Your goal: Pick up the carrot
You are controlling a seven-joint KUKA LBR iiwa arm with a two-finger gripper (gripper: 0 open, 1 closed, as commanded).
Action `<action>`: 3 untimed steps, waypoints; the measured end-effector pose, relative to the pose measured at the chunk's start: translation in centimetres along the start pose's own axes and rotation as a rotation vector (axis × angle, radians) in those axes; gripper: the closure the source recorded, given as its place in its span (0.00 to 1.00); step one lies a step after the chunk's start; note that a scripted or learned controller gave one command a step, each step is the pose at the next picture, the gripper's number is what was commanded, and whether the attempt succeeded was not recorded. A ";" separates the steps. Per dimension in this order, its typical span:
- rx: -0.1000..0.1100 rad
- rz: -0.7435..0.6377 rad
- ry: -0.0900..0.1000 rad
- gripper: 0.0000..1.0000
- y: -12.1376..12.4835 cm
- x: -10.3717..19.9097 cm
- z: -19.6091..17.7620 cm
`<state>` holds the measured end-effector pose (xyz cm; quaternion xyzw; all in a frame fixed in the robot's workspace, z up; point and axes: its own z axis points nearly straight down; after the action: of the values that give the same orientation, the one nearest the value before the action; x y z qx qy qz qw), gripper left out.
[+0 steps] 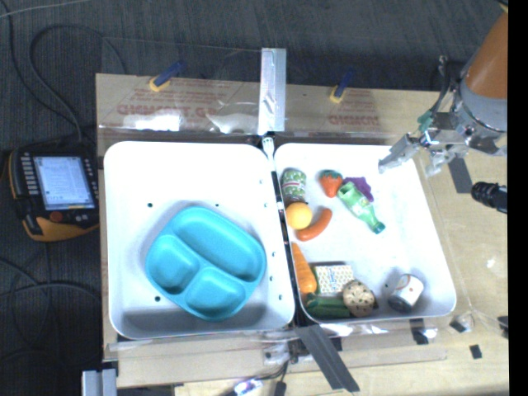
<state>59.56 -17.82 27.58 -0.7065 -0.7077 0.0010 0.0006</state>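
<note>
The carrot (303, 272) is a short orange piece lying lengthwise against the left wall of the right bin (412, 238), just left of a small printed box (333, 277). My gripper (417, 160) hangs over the right bin's far right corner, well away from the carrot and higher up in the view. Its fingers (395, 156) stand spread with nothing between them.
Sharing the right bin are a can (293, 185), a red strawberry (330, 181), a green bottle (363, 206), a yellow fruit (298, 214), an orange-red sausage shape (316, 223), a cookie (356, 297), a green vegetable (326, 307) and a grey cup (404, 292). A blue divided plate (206, 261) lies in the left bin (132, 180).
</note>
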 end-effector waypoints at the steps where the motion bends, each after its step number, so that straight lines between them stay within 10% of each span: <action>1: 0.002 -0.002 0.000 1.00 0.0 0.1 -0.9; 3: -0.003 -0.118 -0.005 1.00 -3.1 -4.6 -4.5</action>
<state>56.50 -22.46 32.09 -0.6637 -0.7480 0.0017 -0.0019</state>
